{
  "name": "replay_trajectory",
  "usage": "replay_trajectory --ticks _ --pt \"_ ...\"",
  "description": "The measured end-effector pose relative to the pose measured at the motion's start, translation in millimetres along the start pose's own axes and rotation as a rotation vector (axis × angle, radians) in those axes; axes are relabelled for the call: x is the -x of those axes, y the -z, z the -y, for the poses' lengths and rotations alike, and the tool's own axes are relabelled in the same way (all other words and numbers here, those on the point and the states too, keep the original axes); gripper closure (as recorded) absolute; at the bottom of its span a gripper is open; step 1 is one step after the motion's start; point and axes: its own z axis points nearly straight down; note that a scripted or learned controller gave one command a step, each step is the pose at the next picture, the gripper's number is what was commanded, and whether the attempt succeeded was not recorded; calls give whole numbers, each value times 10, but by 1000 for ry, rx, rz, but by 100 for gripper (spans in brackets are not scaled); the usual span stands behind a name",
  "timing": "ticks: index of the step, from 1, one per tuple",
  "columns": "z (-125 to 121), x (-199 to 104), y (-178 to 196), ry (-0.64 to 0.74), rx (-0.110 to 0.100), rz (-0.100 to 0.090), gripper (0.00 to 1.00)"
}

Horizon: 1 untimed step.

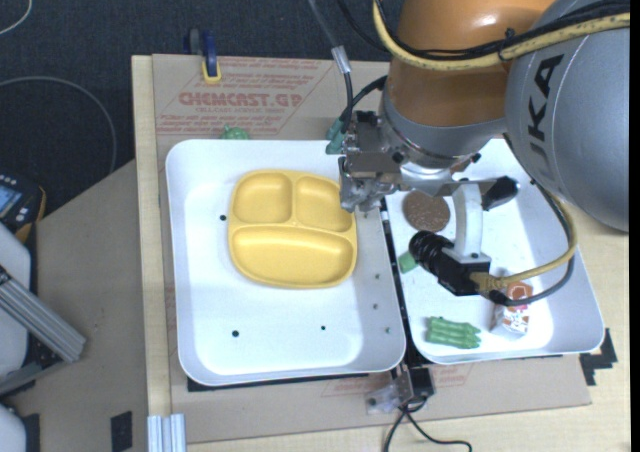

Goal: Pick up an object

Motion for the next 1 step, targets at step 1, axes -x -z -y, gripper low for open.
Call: replay_trajectory --ticks 1 --pt "225 -356 318 -2 0 -1 100"
